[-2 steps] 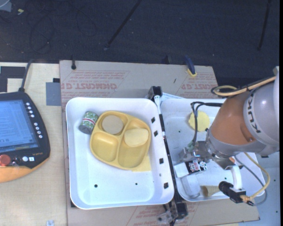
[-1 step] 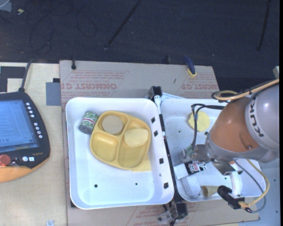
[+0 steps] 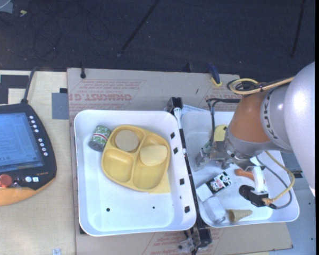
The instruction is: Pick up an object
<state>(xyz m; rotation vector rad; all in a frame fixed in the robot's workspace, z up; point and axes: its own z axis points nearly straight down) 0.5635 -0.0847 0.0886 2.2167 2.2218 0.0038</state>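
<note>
The grey arm with its orange band reaches in from the right and bends down over the right bin; its end effector sits low in the upper left part of that bin, close to the wall shared with the left bin; from this angle the wrist hides much of it, so whether it is open or closed cannot be told, and nothing can be seen held in it. The loose things lie around it in the right bin; a small black-and-white box lies just below and to the right of the end effector, apart from it; a white block lies beside that box on its lower left; an orange piece lies to the box's right; a cone lies on its side near the bin's lower edge; a yellow piece shows just above the end effector, partly behind the wrist. In the left bin a yellow divided plate carries two pale round discs, one in its upper left section and one in its right section; a small patterned can lies against the plate's upper left rim. Both bins rest on the worktop; a control tablet lies well to the left of them.
</note>
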